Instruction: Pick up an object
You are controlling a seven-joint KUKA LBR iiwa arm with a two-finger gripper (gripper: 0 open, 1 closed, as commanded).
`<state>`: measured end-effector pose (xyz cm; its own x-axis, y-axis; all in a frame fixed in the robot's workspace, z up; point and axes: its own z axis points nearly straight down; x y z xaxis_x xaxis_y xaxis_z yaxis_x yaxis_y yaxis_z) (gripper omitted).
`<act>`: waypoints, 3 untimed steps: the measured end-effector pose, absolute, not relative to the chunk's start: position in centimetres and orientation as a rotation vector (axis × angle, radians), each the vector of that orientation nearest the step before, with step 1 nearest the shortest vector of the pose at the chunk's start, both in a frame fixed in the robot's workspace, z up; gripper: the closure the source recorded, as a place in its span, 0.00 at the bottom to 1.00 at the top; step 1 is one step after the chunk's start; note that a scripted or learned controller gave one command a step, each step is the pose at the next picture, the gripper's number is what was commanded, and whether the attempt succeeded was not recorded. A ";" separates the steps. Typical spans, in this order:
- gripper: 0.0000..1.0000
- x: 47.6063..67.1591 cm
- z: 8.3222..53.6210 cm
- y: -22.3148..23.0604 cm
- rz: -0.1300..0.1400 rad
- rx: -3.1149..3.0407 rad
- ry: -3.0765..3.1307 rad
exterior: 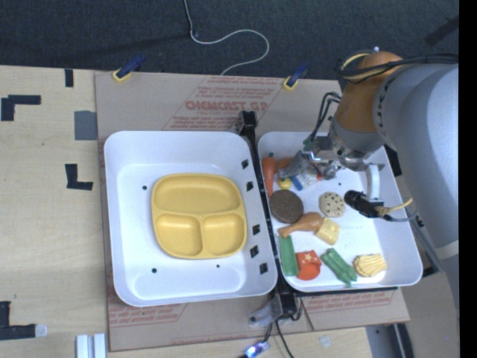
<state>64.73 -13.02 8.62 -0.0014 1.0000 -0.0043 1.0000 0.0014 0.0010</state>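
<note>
The gripper (309,162) is hanging low over the back of the right bin (399,274), its tip crowded against a blue object (292,176) and the carrot (269,172) — whether it is gripping anything cannot be determined. The cookie (286,205), drumstick (302,224) and cheese wedge (328,232) are lying just in front of it — the arm is hiding the bin's far corner.
</note>
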 end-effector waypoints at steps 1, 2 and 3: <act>1.00 65.1 10.1 -13.0 0.010 2.209 2.216; 1.00 65.2 15.8 -12.1 0.001 2.219 2.224; 1.00 64.4 20.4 -12.3 -0.001 2.221 2.222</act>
<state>64.40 -12.33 20.41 -0.0006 1.0000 -0.0001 1.0000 0.0006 -0.0007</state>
